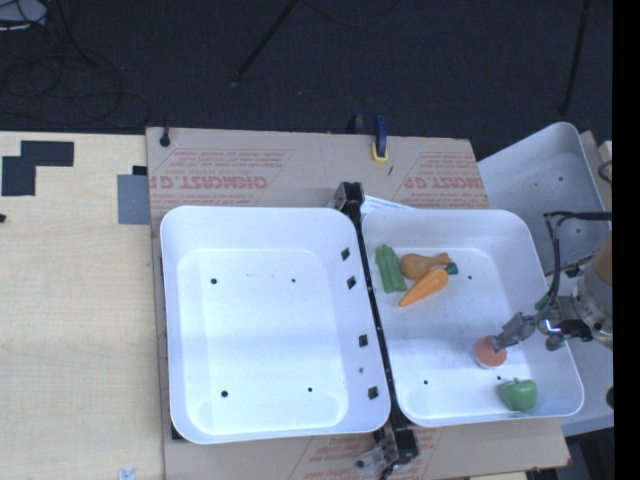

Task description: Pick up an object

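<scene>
Nearest us, at five o'clock in the right bin (520, 230), lies a green apple (519, 395). Just past it our tool (506, 336) touches a small round red thing (490, 353), maybe light and hard; grab its sides. We cannot tell its grip. The arm comes from three o'clock.

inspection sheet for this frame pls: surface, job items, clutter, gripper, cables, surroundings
Surface: two white bins side by side on a cardboard sheet; left bin, right bin.
Job's things: all in the right bin; green cucumber, orange carrot, tan-orange piece behind it, red-orange round piece, green pepper.
Clutter: nothing seen.
Gripper: gripper low over the red-orange round piece; grip not discernible.
Cables: black cables on the dark floor.
Surroundings: blue clamp on the cardboard's far edge.
</scene>
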{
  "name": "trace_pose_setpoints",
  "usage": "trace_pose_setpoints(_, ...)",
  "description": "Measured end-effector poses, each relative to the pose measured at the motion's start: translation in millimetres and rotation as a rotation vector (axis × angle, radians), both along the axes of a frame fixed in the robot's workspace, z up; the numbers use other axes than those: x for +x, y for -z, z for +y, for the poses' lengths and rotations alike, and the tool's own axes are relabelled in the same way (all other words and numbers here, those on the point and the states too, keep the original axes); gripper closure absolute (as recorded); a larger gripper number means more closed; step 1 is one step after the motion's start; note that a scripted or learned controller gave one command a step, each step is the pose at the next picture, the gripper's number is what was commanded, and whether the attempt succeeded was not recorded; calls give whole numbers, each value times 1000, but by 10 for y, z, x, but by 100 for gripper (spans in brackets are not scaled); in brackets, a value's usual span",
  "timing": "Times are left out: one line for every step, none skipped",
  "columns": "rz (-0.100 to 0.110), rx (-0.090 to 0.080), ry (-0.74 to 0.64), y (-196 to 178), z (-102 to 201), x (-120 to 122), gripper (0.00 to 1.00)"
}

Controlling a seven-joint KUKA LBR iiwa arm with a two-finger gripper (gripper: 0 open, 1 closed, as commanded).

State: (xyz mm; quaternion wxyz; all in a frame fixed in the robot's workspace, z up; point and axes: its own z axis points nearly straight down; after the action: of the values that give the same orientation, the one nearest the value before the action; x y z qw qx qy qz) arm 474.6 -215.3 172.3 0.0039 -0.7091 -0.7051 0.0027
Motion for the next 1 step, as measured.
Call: trace_pose_setpoints(-3, 3, -9, 746, 305, 548, 0)
